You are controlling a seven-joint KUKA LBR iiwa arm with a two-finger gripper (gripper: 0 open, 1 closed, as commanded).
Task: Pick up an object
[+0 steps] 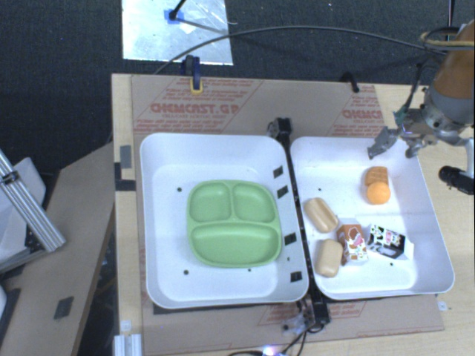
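Note:
The right bin (427, 221) holds several small items: an orange ball-like piece (378, 190) with a tan piece (376, 175) just behind it, two tan bread-like rolls (320, 214) (329, 257), a small red and white carton (354, 244) and a black and white carton (387, 240). My gripper (395, 144) hangs over the far right part of that bin, above and behind the orange piece. Its two fingers are spread apart and nothing is between them.
The left bin (159, 199) holds a green divided plate (234, 223). A black hinge strip (291, 206) runs between the bins. A shiny sheet (177, 19) lies beyond the bench. A metal rail (26, 206) stands at the left.

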